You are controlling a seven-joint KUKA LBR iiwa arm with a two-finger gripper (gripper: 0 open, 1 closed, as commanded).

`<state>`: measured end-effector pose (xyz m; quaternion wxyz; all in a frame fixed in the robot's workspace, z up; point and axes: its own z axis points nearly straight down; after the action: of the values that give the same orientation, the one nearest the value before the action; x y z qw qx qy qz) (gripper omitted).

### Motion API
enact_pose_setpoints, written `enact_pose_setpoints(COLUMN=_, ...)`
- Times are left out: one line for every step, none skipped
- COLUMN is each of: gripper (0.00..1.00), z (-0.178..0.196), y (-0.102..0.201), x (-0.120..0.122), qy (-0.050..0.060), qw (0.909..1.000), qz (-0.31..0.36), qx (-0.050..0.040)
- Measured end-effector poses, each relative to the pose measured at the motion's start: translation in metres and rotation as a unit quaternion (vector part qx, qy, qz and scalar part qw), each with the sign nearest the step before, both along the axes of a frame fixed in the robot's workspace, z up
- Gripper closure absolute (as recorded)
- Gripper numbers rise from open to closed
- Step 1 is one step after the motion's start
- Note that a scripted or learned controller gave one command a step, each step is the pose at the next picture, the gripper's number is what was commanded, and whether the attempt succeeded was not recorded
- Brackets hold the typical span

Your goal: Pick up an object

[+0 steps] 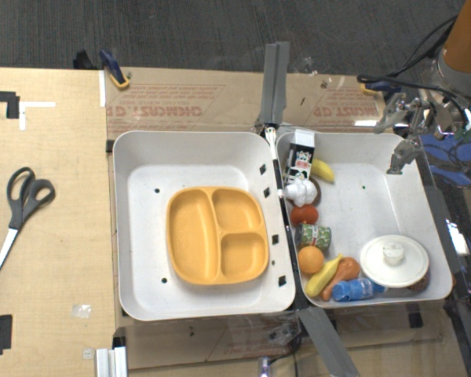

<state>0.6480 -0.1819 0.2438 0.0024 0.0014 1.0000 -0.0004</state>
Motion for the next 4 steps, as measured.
enact_pose_setpoints(gripper=0.0, z=-0.145, y=0.06, x=-0.034, qy=0.001, qw=0.9998, qz=-0.019, qx=0.0004)
enact_pose_setpoints(gripper=0.0, z=-0.146, y=0.079, x=-0.069, qy=-0.005, qw=0.9996, qz=-0.029, qx=-0.0056)
enact_pose_setpoints(gripper=0.0, z=-0.151, y=0.067, x=-0.148, qy=0.0, qw=0.988, qz=-0.155, qx=0.0006)
enact_pose_setpoints(gripper=0.0, z=-0.094, y=-0.011, x=-0.132, qy=0.0, qw=0.9778, qz=-0.21, qx=0.0006)
